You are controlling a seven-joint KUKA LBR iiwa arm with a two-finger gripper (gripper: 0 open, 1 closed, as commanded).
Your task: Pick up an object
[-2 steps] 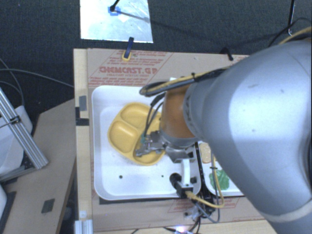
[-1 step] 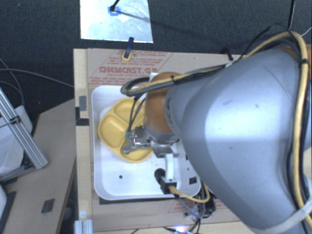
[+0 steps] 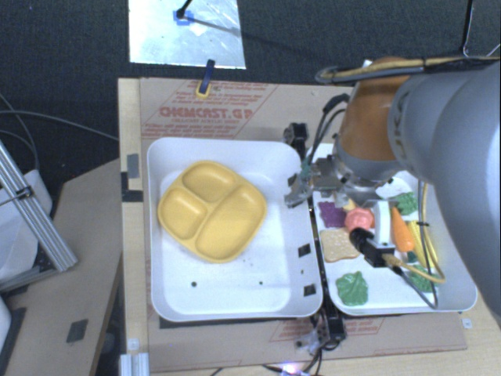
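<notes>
A grey arm (image 3: 438,116) hangs over the right bin (image 3: 462,292) of toy food; its jaws' state cannot be told. Best target: the isolated green leaf (image 3: 352,287), approached vertically.

The arm (image 3: 438,108) hides much of the right bin (image 3: 462,292).

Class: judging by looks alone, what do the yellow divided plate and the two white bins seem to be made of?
Yellow divided plate: probably moulded plastic, matte; even colour, rounded compartment ridges. White bins: likely plastic too, smooth and slightly glossy, with soft rounded rims. Looks alone cannot confirm either.
</notes>
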